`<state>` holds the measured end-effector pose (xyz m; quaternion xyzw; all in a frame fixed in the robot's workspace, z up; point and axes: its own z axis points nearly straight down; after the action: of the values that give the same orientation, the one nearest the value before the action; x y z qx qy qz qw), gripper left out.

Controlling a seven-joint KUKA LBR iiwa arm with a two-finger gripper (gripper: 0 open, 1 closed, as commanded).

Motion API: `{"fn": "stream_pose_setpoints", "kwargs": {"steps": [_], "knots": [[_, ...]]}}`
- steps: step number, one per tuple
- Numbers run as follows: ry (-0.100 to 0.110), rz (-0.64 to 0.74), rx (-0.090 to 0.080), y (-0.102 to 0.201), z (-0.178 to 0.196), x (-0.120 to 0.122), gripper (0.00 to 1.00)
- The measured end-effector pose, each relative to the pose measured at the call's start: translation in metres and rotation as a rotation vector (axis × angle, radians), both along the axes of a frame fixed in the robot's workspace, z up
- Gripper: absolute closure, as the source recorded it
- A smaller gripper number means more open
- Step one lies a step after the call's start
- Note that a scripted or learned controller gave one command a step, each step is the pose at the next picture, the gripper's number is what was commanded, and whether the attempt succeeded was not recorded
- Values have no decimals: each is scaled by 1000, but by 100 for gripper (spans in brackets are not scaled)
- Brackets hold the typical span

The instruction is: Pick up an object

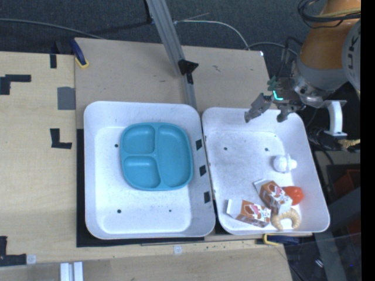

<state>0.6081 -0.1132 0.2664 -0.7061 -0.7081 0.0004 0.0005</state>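
The white ball (pixel 283 164) sits in the right bin (pixel 234 157), toward its three-o'clock side, well apart from the gripper (pixel 269 113), roughly at six o'clock from the jaws, which hang spread and empty.

Arm (pixel 328 40): cut off by top and right edges | pile in right bin (pixel 275 206): packets overlap, labels too small to read | white item (pixel 283 164): kind cannot be told | bench (pixel 35 174): cut by left and bottom edges | metal bar (pixel 167 28): runs out at top edge
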Motion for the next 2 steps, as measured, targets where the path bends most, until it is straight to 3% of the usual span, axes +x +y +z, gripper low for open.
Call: {"fn": "stream_pose_setpoints", "kwargs": {"steps": [2], "knots": [[7,-1,0,11,-103,-1,0]]}}
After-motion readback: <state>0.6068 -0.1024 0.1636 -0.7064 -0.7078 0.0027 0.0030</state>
